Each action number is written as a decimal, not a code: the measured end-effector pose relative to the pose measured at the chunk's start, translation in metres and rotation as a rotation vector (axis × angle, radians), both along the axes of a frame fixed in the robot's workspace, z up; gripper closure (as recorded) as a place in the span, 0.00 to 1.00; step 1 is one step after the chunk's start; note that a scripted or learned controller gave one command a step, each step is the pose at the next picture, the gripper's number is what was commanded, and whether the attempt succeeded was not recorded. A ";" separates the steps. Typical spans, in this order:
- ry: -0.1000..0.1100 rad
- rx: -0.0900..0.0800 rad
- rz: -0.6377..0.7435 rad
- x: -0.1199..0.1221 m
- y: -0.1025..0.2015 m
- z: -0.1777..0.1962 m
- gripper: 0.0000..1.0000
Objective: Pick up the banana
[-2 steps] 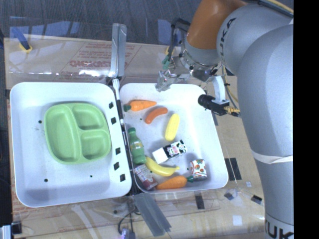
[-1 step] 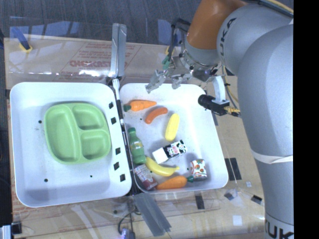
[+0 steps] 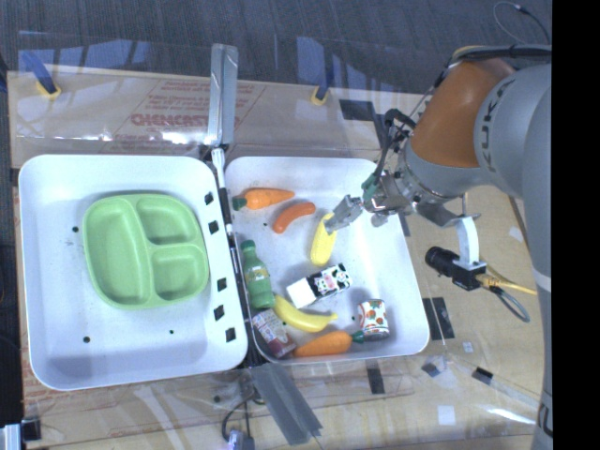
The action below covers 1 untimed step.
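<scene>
Gripper (image 3: pixel 345 210) low in right bin (image 3: pixel 398 251), fingertips at upper end of upright banana (image 3: pixel 322 242); open or closed, cannot tell, view too coarse. Second banana (image 3: pixel 302 316) lies lower, beside milk carton (image 3: pixel 318 285). Best: centre fingers across banana's width, close firmly, lift straight, clear of sausage (image 3: pixel 293 215).

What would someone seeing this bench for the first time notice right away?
Probably the big grey arm with its orange band reaching in from the right, its gripper right at the top end of a banana in the right bin. Next, the green divided tray lying alone in the left bin. The right bin is crowded: a second banana, two carrots, a green bottle.
</scene>
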State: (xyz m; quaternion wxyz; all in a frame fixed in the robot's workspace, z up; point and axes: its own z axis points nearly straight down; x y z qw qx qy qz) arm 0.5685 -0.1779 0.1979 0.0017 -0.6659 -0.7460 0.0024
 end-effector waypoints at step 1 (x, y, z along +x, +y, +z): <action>-0.004 0.003 0.289 0.025 -0.025 -0.107 0.00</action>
